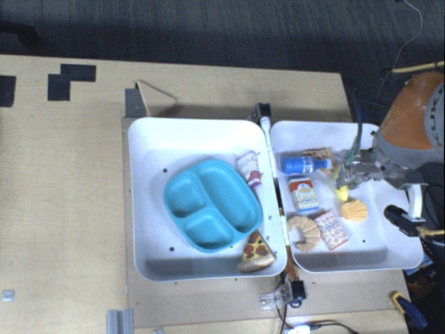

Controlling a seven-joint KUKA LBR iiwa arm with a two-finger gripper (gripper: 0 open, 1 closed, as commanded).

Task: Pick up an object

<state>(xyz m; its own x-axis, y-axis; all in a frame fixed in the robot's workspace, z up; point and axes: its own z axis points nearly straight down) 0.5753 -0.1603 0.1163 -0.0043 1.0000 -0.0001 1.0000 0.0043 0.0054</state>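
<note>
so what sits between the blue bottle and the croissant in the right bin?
In the camera view, a small red-and-white packet lies between the blue plastic bottle and the tan toy croissant, in the right white bin.

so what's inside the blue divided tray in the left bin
The blue tray shows three bare compartments. The pizza slice lies outside its lower right edge, the small packet outside its upper right. What lies under it is hidden.
</note>
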